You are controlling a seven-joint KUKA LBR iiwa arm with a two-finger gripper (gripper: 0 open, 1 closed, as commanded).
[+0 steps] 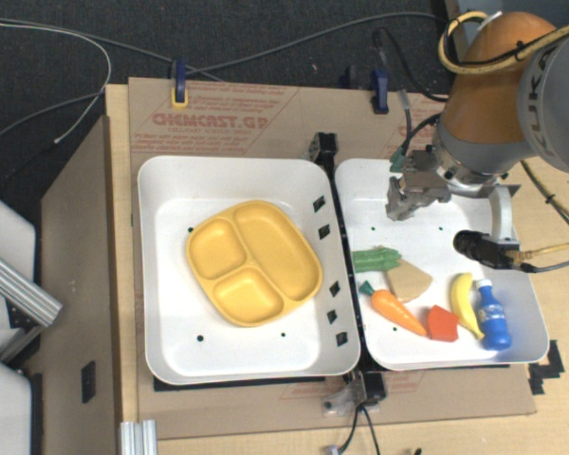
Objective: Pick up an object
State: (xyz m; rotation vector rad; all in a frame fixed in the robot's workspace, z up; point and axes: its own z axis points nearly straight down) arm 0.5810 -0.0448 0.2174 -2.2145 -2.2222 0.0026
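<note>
My gripper (402, 207) hangs over the upper left part of the right bin (379, 349), above bare white floor. Nothing shows between its fingers. Below it lie a green pickle-like piece (375, 259), a tan bread-shaped piece (410, 280), an orange carrot (396, 312), a red piece (442, 323), a yellow banana (464, 300) and a blue bottle (491, 317). The green piece is the closest, a short way below the gripper.
The left bin (161, 254) holds a yellow three-compartment plate (254, 261). A black divider (339, 245) with clips runs between the bins. Cardboard surrounds both bins, and the grey arm with its orange band reaches in from the upper right.
</note>
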